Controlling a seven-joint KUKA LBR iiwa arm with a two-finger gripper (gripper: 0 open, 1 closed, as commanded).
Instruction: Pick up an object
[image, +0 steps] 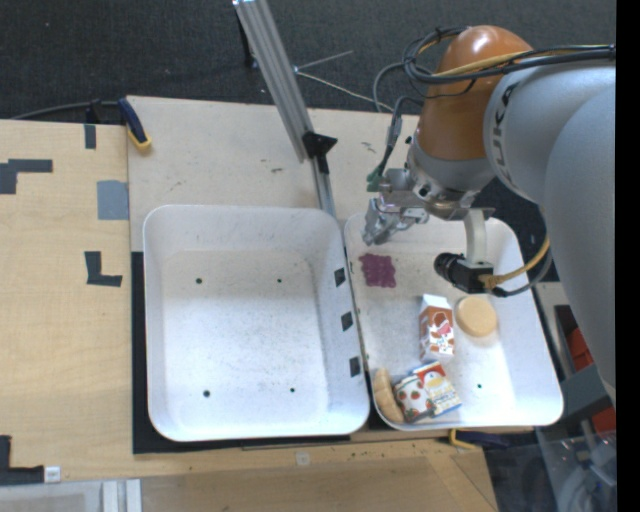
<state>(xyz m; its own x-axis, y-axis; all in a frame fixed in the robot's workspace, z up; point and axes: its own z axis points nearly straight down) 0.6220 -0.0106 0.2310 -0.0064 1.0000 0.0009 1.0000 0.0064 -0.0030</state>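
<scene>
Arm (540, 110) enters from the right, grey with orange band over the wrist; jaws (378, 232) hang over the far left corner of the right bin (525, 400), close to the wall it shares with the left bin (170, 330); whether the jaws are open or closed I cannot tell, the tips being small and blurred against the white bin wall; nothing visibly between them.

Purple cluster (378, 269), like a bunch of grapes, lies on the right bin floor just below the jaws in the frame, near but apart from them; contact cannot be confirmed.

Other contents of the right bin: a small red-and-white carton (437, 328) near the middle; a round tan disc (477, 318) just beside it on its right; a red-and-white packet (430, 390) at the near edge; a brownish bread-like piece (384, 390) touching that packet on its left; all of these sit well apart from the jaws, toward the near side.

A black cable fitting (458, 268) hangs from the arm over the bin, between the grapes and the disc.

Bins sit side by side on the pale wood tabletop (60, 300); a slanted metal rail (285, 90) crosses above the left bin's far edge.
</scene>
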